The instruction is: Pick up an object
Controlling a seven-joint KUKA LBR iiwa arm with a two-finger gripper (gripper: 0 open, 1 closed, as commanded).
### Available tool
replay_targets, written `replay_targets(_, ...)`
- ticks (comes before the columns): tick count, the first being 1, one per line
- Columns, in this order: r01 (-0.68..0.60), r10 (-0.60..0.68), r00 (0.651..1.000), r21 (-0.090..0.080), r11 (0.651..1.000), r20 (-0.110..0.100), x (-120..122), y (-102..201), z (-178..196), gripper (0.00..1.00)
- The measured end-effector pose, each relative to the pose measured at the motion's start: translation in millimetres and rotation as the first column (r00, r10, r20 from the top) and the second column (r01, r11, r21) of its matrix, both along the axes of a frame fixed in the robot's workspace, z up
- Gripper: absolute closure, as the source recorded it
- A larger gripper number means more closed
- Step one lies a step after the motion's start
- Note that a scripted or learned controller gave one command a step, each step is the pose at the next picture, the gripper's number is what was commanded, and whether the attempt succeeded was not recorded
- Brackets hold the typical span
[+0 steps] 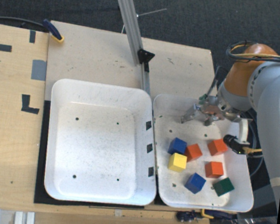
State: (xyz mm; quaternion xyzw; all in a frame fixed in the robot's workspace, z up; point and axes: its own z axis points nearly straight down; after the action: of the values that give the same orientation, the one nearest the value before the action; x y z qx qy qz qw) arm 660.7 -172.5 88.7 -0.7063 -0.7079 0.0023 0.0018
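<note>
Even, soft light, mild grain

We see both white bins (107,92) brightly lit without glare, faint shadows under the cubes (178,162), edges slightly soft.

Seven small coloured cubes (194,165) lie clustered in the right bin (160,188).

The arm (267,79) runs off the right edge (the hand's (201,116) grip is too small to read).

wooden bench (4,132), dark carpet floor (204,15)
</note>
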Motion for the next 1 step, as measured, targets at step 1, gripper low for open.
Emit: replay_targets(1, -0.002, 0.002, 1.0, -0.001, 1.0, 0.004, 1.6, 0.5, 13.2, 1.0)
